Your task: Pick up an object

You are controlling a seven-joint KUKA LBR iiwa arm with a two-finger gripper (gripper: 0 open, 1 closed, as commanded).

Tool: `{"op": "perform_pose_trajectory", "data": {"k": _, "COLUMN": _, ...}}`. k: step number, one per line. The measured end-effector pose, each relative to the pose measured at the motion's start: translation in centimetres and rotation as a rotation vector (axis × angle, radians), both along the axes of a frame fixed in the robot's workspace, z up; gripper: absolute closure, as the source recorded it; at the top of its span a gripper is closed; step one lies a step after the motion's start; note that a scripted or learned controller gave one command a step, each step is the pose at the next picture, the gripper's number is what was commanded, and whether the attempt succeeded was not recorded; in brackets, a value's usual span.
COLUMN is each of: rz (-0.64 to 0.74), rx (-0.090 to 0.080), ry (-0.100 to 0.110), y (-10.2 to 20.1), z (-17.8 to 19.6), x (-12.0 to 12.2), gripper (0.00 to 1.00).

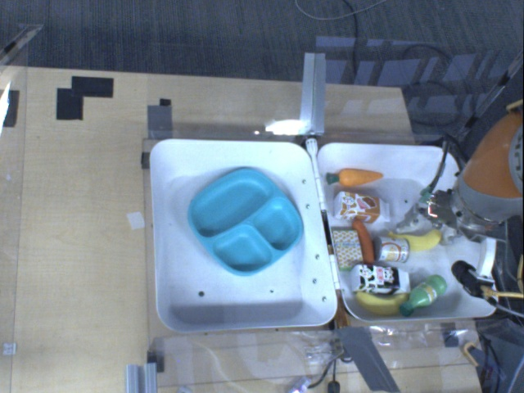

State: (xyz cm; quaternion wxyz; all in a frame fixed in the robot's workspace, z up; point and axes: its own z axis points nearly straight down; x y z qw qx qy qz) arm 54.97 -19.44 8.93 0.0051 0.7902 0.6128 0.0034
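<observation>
Nearest, banana (pixel 378 302) and green bottle (pixel 424 291) lie ungrasped; gripper (pixel 432 209), finger state unclear, must descend onto one.

The desk (pixel 74 219) carries two white bins (pixel 164 244), one blue divided plate (pixel 246 219), one carrot (pixel 359 177), two bananas (pixel 422 241), one green bottle (pixel 424 292), one small can (pixel 393 251), one sausage (pixel 364 242) and two printed cartons (pixel 358 206).

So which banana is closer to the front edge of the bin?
The banana lying beside the green bottle, under the cow-patterned carton. The other banana sits farther back, by the can.
</observation>
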Motion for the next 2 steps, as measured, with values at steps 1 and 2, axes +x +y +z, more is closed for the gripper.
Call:
{"op": "perform_pose_trajectory", "data": {"k": 1, "rz": 0.005, "rx": 0.001, "ry": -0.007, "y": 0.2, "z": 1.2, "x": 0.3, "gripper": 1.0}}
{"op": "perform_pose_trajectory", "data": {"k": 2, "rz": -0.028, "rx": 0.002, "ry": 0.005, "y": -0.5, "z": 13.2, "x": 4.0, "gripper": 1.0}}
